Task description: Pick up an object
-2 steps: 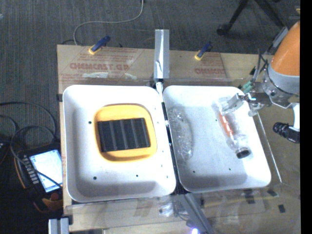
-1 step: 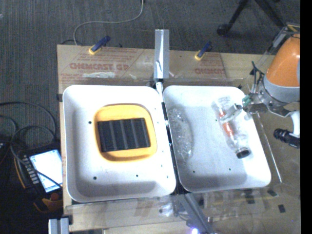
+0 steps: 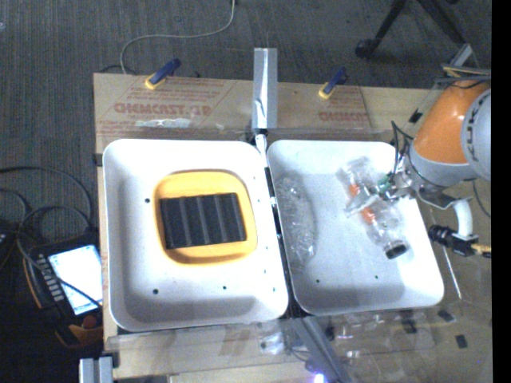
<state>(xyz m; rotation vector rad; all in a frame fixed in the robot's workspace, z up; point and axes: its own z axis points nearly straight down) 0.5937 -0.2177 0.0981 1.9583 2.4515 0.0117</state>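
Observation:
In the right bin point(image 3: 415, 290) a crumpled clear plastic bottle point(image 3: 292, 214) lies along the left wall. A cluster of clear plastic pieces with small orange parts point(image 3: 361, 188) sits in the bin's upper right. Just below it lies a clear item with a black end point(image 3: 391, 242). My gripper point(image 3: 393, 184) reaches in from the right, low over the right side of that cluster, under the arm's orange band point(image 3: 451, 130). The clear plastic blurs into the gripper, so I cannot tell whether they touch. A yellow-orange block with a black ribbed top point(image 3: 204, 218) lies in the middle of the left bin point(image 3: 128, 294).
The raised rims of both bins meet at a centre divide point(image 3: 271, 214). A metal post point(image 3: 263, 86) and two blue-yellow clamps point(image 3: 162, 73) stand on the cardboard behind the bins. Cables and a black connector point(image 3: 451, 238) hang by the right bin's right rim.

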